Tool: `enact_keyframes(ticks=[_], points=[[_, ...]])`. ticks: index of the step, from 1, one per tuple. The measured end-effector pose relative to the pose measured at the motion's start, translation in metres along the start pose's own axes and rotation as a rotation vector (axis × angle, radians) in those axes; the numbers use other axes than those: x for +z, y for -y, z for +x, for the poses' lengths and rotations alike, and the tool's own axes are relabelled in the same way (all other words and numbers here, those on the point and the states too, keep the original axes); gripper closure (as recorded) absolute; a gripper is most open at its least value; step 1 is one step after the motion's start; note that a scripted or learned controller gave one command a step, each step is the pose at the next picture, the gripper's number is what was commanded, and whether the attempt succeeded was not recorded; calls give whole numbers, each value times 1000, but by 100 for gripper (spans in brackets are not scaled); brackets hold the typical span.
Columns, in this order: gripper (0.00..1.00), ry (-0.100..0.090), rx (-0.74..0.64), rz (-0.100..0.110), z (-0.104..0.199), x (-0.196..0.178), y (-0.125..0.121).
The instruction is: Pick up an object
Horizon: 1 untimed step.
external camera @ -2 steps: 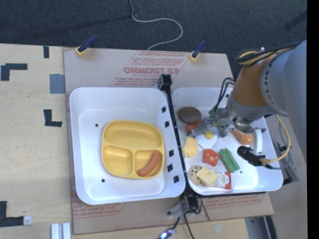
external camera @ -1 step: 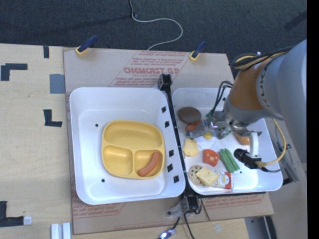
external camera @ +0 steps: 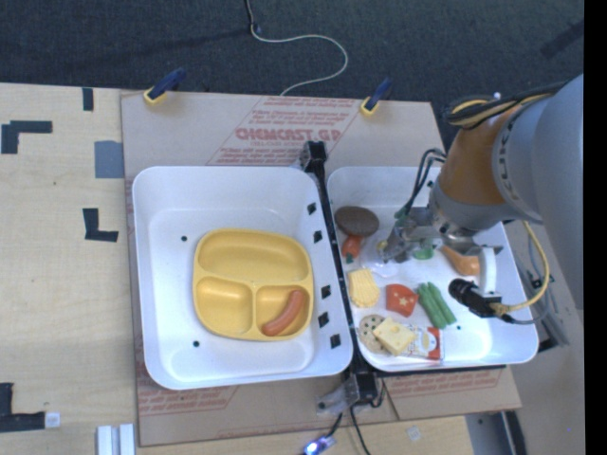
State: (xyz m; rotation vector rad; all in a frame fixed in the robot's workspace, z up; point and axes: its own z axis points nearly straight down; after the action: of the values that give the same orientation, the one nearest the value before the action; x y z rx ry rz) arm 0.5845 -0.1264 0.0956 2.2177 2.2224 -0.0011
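My gripper reaches down into the right bin, hanging from the grey arm with its orange band. It hovers over the bin floor just right of a brown round patty and a small red piece. Near it lie a yellow ridged slice, a red strawberry-like piece, green beans, an orange piece, a cookie and a cheese wedge. Nothing is visibly between the fingers.
The left bin holds a yellow divided plate with a sausage in its lower right compartment. A black divider clip stands between the bins. Cables loop at the arm's wrist on the right.
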Motion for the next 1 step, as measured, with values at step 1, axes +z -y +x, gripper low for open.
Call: enact_keyframes(ticks=[1], points=[[100, -2, 2, -1, -5, -44, 3]])
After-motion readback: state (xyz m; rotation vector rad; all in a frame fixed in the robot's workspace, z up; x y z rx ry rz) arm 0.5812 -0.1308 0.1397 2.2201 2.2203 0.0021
